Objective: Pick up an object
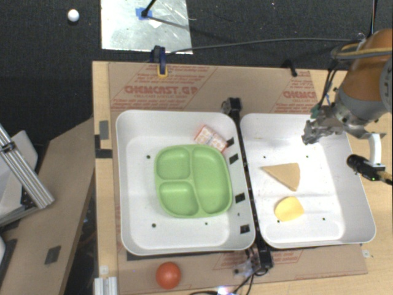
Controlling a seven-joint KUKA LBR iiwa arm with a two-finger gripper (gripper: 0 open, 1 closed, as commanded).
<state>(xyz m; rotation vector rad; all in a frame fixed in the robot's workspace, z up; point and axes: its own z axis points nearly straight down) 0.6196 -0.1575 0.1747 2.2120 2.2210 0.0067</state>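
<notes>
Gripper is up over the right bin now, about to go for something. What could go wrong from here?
1. The gripper hangs near the right bin's far wall, apart from the tan wedge and the yellow piece; a straight descent would likely close on nothing.
2. The wedge looks flat, so the fingers may slide over it.
3. The rounded yellow piece may squirt out when pinched.
</notes>
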